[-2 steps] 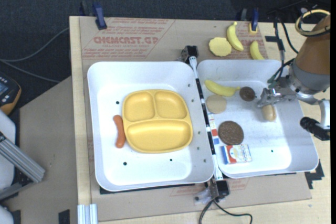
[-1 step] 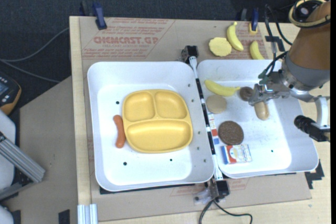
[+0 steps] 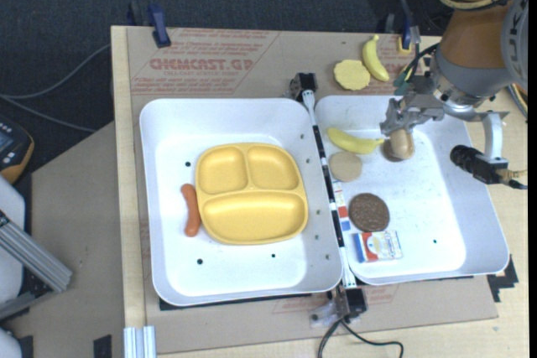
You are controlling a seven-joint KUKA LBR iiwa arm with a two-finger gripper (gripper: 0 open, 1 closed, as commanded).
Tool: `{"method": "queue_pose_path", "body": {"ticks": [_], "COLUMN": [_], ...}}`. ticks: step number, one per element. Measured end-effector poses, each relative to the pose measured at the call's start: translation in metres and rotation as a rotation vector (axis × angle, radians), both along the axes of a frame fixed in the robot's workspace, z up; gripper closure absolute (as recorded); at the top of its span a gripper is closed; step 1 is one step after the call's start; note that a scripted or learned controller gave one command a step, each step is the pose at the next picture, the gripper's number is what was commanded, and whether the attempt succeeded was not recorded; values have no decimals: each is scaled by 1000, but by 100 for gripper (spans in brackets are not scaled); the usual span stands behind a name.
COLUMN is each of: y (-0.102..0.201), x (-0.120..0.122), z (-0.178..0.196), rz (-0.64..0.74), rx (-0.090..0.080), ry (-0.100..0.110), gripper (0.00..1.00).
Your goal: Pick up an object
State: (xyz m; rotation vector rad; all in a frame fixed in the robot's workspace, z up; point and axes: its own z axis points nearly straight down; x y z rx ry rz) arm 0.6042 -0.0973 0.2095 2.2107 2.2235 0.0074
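Observation:
My gripper is low over the back of the right bin, reaching in from the right. Directly below it, touching or nearly touching its tip, sits a small brown potato-like object. A yellow banana lies just left of that object. Nearer the front are a beige round piece, a dark brown patty and a small printed packet.
The left bin holds a yellow divided plate with an orange sausage beside it. Behind the bins, on the board, lie a second banana and a yellow round slice. A black part of the arm hangs over the right bin.

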Motion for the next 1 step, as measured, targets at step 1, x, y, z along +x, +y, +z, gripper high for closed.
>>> {"method": "queue_pose_path", "body": {"ticks": [1], "y": [85], "x": [-3], "z": [-1], "rz": [3], "rx": [5], "ry": [10], "gripper": [100]}}
